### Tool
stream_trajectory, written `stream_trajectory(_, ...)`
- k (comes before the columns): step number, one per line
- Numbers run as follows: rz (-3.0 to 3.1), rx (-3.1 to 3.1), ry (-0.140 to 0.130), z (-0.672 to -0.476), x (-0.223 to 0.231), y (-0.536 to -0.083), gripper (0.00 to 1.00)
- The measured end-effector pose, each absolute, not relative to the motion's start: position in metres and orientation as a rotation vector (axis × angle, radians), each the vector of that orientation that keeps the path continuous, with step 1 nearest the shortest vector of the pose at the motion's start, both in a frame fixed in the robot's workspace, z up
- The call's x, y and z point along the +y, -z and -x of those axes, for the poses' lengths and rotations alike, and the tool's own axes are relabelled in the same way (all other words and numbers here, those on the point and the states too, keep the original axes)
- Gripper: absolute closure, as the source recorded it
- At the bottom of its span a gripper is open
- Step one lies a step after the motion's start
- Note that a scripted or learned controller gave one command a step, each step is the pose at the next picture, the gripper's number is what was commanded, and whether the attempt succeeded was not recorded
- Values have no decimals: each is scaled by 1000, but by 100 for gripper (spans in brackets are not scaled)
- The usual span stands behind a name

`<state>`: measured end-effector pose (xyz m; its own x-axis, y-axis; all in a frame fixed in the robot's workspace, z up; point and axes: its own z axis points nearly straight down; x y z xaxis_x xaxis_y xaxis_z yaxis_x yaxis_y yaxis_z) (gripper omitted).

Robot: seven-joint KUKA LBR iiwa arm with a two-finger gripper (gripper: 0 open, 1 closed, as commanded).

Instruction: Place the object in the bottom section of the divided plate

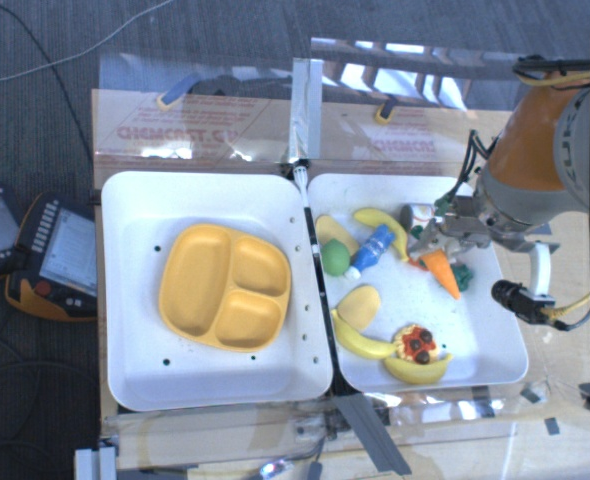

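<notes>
The grey-and-orange arm (535, 158) reaches over the right-hand white bin (495, 353); the yellow divided plate (225, 286) waits in the left bin. Its gripper (437, 240) hovers at an orange toy carrot (441, 270), grip state unclear, carrot angled down-right.

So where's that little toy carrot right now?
The carrot lies in the right bin, toward its upper right part, just below the end effector and right of the blue bottle.
</notes>
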<state>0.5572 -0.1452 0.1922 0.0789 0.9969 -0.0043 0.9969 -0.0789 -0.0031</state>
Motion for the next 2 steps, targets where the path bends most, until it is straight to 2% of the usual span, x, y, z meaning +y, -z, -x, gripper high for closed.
stream_trajectory(1,-2309,2134,5,-579,-48,-182,100)
stream_trajectory(2,-2108,2332,4,-564,38,-183,100)
